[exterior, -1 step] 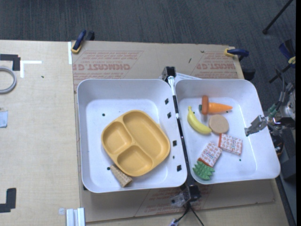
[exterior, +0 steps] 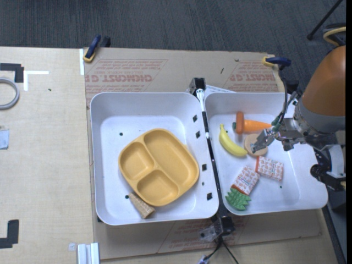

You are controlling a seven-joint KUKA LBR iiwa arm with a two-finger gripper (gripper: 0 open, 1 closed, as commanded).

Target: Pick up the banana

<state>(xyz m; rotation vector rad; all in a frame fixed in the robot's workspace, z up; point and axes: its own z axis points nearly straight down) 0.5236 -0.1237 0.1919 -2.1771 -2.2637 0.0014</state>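
Low in the right bin (exterior: 308, 199), the gripper (exterior: 264, 141) hangs over a round tan disc (exterior: 254, 146), at the centre right of the frame; whether it is wide or narrow cannot be told, and nothing shows held in it. The banana (exterior: 231, 143) lies just left of the disc, curving from upper left to lower right, near the divider between the bins. An orange carrot (exterior: 250, 125) lies just above both. Lower in the frame sit two red-and-white packets (exterior: 258, 174) and a green toy (exterior: 238, 199). The left bin (exterior: 104, 164) carries a yellow divided plate (exterior: 158, 166) and a brown block (exterior: 141, 205). Judging by its place, the gripper seems slightly right of the banana, so a grasp may need a leftward shift.
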